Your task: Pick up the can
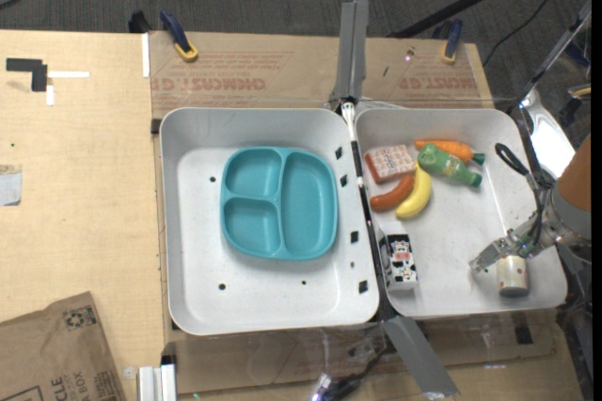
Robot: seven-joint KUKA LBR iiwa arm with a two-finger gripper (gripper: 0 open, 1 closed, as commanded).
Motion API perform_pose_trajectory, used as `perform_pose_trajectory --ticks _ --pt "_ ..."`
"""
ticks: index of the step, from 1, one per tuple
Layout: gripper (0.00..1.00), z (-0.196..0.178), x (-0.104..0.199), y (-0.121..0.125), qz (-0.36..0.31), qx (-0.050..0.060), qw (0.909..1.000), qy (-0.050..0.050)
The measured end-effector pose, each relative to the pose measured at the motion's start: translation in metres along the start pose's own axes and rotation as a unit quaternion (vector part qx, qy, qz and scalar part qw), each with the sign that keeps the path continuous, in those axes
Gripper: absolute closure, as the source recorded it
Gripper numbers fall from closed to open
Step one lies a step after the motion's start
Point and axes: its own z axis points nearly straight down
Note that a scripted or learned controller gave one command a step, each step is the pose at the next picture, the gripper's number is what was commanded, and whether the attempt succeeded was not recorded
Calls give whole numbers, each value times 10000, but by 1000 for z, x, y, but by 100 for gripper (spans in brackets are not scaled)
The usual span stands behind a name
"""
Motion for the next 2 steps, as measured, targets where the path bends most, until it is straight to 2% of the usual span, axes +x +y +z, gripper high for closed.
perform_pose_trajectory --ticks 2 --pt "0 0 0 0 26 -3 10000 -2"
